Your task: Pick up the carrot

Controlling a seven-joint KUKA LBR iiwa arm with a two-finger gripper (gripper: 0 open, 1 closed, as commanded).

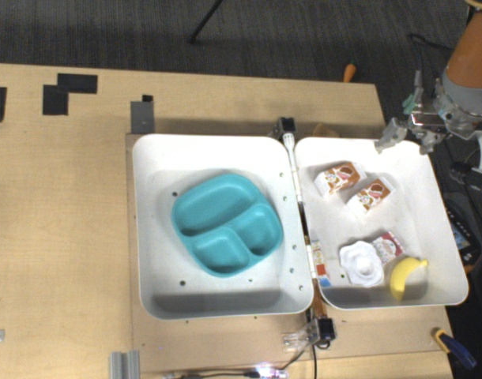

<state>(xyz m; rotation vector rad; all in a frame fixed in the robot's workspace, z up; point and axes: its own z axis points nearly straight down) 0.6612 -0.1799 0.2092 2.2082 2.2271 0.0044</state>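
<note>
The step in hand looks like the approach: the arm [470,61] hangs over the 1 o'clock corner of the right bin [442,212], its jaws spread apart with nothing between them. No carrot can be made out for certain. The likeliest candidate is a small orange bit [349,73] on the table [59,212], just past the bins at 12 o'clock from their shared wall, but it is too small to tell what it is. The right bin holds two packets [353,186], a white cup [361,262] and a banana [405,276]; the left bin [146,212] holds a teal plate [225,223]. The next move calls for finding the carrot first, then bringing the jaws down square over it. The arm is cut off at 3 o'clock, and the cup and banana could be hiding something behind them.
</note>
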